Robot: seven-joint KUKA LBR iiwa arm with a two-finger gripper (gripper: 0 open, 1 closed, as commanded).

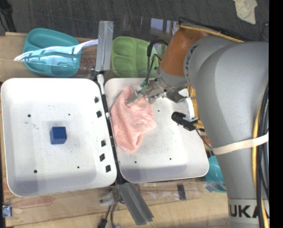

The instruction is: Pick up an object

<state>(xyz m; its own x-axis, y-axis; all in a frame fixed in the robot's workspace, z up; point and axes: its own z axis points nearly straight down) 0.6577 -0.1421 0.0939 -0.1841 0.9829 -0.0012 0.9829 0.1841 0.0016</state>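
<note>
While the big grey arm (231, 103) leans in from the right, its smooth rounded casing and orange band hang over the right bin (189, 167), a shallow white tray with rounded corners. Its metal end effector (142, 93) sits at the top edge of a pink cloth (131, 120), soft, crumpled and loosely folded, lying in the left half of that bin; whether it is pinching the fabric or spread apart, I cannot tell. A small blue cube (58, 135), hard-edged, rests alone in the left bin (17, 175). Beyond the bins, on the wooden bench (89, 203), lie a glossy teal plastic scoop (51, 51) and a green moulded shape (129, 56).
</note>
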